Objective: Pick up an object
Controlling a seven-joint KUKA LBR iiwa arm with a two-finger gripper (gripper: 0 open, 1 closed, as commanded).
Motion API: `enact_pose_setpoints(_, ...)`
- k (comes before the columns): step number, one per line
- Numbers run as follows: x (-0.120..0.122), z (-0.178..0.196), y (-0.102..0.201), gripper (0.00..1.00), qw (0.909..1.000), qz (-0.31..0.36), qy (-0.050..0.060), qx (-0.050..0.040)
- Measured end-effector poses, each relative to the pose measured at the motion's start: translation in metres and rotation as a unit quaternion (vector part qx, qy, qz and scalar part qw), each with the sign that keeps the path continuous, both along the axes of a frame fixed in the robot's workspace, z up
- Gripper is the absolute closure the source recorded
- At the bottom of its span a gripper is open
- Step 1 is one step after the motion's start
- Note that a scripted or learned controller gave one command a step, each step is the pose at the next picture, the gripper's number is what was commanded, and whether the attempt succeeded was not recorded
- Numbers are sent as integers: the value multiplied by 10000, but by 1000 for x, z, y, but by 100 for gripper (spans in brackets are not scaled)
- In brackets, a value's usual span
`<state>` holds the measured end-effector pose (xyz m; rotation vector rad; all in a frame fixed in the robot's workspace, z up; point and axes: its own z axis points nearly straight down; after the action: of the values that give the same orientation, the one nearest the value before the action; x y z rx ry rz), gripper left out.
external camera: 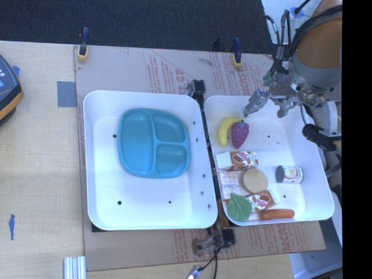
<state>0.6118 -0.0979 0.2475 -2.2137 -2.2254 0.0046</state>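
You see the end effector [268,102] hovering above the right bin [311,156]; its grip state cannot be told. Grapes [239,133] lie just below it, touching the banana [224,131].

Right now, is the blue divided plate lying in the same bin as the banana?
No: the blue divided plate lies in the left bin, while the banana lies in the right bin.

divided plate [154,143] in left bin [99,208], banana [224,131] beside grapes [239,133] in right bin [317,196]
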Motion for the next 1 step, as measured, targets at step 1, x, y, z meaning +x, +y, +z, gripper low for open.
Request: enact_pose_setpoints(1,5,-157,-9,0,10000,-5,9,-6)
